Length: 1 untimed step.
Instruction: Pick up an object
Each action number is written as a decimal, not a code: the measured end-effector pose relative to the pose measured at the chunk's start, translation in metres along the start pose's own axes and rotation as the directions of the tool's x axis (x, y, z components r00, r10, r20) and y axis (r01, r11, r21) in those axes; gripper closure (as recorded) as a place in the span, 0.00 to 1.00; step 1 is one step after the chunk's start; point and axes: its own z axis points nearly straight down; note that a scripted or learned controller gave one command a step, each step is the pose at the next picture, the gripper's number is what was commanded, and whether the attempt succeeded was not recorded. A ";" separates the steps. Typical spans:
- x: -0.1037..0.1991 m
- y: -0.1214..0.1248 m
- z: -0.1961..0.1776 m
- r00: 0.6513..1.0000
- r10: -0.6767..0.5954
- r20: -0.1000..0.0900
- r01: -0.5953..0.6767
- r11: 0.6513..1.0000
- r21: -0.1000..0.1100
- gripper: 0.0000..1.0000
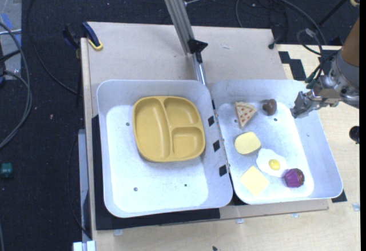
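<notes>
On the bench, two shallow white bins are seen side by side from above at a slant. The left bin holds a yellow divided plate with three compartments. The right bin holds six small toy foods: a pizza slice and a small brown ball toward the far side, a yellow oval piece in the middle, and a fried egg, a yellow cheese square and a purple piece toward the near side.

The gripper is seen at the far right edge of the right bin, reaching in from the right on the grey arm. Nothing is seen between its fingers, and it cannot be told whether they are parted or closed, since they are small and dark against the bin wall.

No single object is named by the task, but the brown ball is judged the likeliest target: it lies just to the left of the gripper, near it, with bare bin floor between them. Being round, it offers no long axis to line up with. The pizza slice lies further left, its point toward the near side. The other pieces lie well apart from the gripper, toward the near edge.

The gripper's height above the bin floor cannot be judged from this single view. Much of the arm is cut off at the right edge of the picture. The purple piece is too small to be named more exactly.
</notes>
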 end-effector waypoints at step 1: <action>0.046 0.008 0.000 1.000 -0.003 -0.001 0.003 1.000 0.004 1.00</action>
